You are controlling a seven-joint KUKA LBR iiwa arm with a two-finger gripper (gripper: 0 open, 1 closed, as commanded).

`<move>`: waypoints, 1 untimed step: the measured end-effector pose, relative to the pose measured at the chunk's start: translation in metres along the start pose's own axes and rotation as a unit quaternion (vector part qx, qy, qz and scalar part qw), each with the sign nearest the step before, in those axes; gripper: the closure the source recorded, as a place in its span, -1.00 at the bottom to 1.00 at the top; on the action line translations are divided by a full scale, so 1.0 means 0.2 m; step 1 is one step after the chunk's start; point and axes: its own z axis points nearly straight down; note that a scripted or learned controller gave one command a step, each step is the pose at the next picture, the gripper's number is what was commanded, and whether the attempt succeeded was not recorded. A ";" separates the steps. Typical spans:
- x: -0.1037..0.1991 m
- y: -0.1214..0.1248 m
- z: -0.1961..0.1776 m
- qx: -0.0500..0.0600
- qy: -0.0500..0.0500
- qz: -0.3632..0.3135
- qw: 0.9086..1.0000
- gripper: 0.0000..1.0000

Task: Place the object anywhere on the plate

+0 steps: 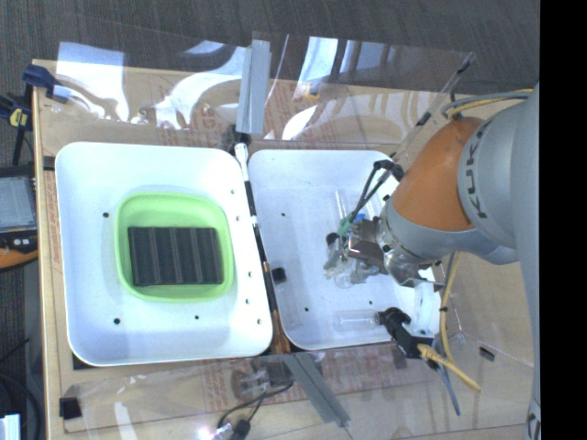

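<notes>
- The bench point(138, 388) carries everything: a pale wooden top with clear panels standing along its far edge, apparently there to keep things from leaving the work area.
- The arm point(477, 191) reaches in from the right, its grey body and orange band covering the right part of the right bin, and bends down toward that bin's floor.
- The left bin point(83, 181) sits just beside the right bin point(293, 181); their inner walls touch, so a carry from one to the other would only have to clear a low ridge.
- The plate point(174, 211) is a green, rounded-square dish lying flat in the middle of the left bin, with a dark ribbed insert in its centre. Nothing rests on it, so the placing is not yet done.
- The end effector point(353, 250) hangs low over the middle of the right bin. Glare and clutter hide its tips, so I cannot tell whether it is spread or closed, or whether it grips anything.
- The object point(337, 266) appears to be a small clear, glassy piece right at the end effector, on or just above the right bin's floor, well apart from the plate. Its outline is too faint to describe.
- A second clear item point(353, 319) lies near the bin's front wall.
- A small dark piece point(278, 273) lies by the dividing wall.
</notes>
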 end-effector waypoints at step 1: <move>0.00 0.00 0.00 0.000 0.000 0.000 1.000 -1.00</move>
